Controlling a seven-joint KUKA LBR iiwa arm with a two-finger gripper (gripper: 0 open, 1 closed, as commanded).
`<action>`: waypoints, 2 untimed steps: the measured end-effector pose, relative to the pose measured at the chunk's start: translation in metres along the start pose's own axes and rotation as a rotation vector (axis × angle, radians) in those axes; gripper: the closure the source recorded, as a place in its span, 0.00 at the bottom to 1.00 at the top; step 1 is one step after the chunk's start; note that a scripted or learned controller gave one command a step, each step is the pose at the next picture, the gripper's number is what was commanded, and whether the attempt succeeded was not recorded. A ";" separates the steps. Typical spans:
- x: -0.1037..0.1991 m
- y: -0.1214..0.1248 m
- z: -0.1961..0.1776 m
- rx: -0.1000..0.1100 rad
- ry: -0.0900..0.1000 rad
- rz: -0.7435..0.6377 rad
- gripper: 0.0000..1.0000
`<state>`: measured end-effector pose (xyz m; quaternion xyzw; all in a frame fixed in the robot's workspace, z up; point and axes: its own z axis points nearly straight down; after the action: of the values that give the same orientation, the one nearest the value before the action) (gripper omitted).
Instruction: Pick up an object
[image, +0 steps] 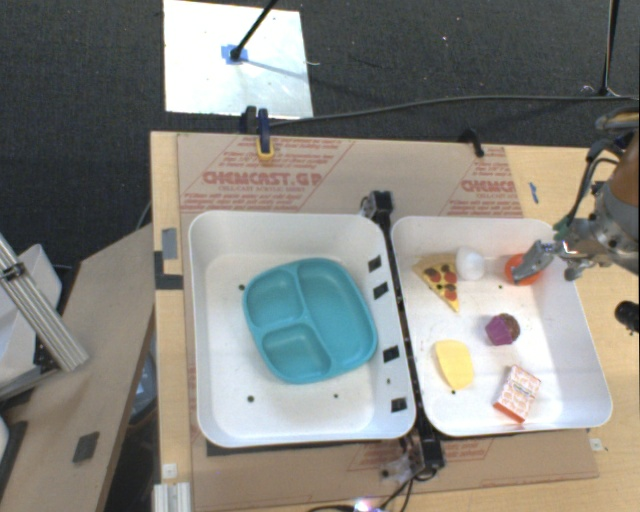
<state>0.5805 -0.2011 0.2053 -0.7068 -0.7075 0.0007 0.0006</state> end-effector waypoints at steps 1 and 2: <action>0.006 0.000 0.061 0.001 0.001 -0.001 0.00; 0.006 -0.003 0.103 0.000 0.001 0.000 0.00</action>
<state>0.5776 -0.1949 0.1020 -0.7066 -0.7076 0.0004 0.0008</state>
